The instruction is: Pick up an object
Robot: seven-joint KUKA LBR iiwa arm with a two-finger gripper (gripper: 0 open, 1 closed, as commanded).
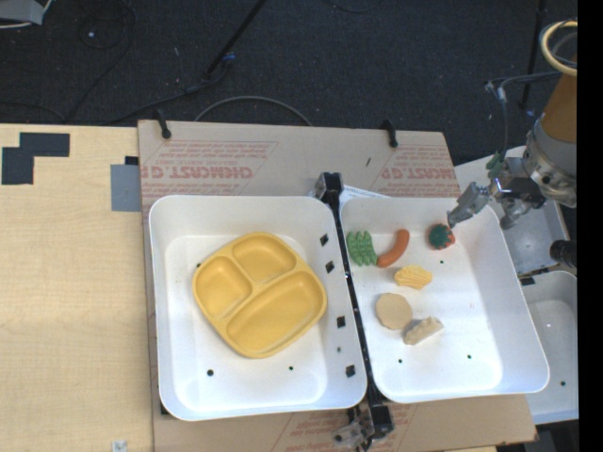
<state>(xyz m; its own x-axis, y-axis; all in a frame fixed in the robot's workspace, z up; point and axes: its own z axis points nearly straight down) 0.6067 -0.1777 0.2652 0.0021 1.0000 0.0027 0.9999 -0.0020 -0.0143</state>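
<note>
The right bin (pixel 509 365) holds several small toy foods: a green ridged piece (pixel 361 248), an orange-red sausage (pixel 394 248), a red and green round piece (pixel 440 236), a yellow corn piece (pixel 413 277), a tan round disc (pixel 394 311) and a tan chunk (pixel 423 330). My gripper (pixel 490 209) hangs over the bin's far right corner, just right of the red and green piece. Its fingers stand spread apart, open, with nothing between them.
A yellow divided plate (pixel 259 293) lies in the left bin (pixel 179 347). A black divider (pixel 344 290) runs between the bins. Both bins rest on a cardboard sheet (pixel 245 163). Another white container (pixel 556 337) sits right of the bins.
</note>
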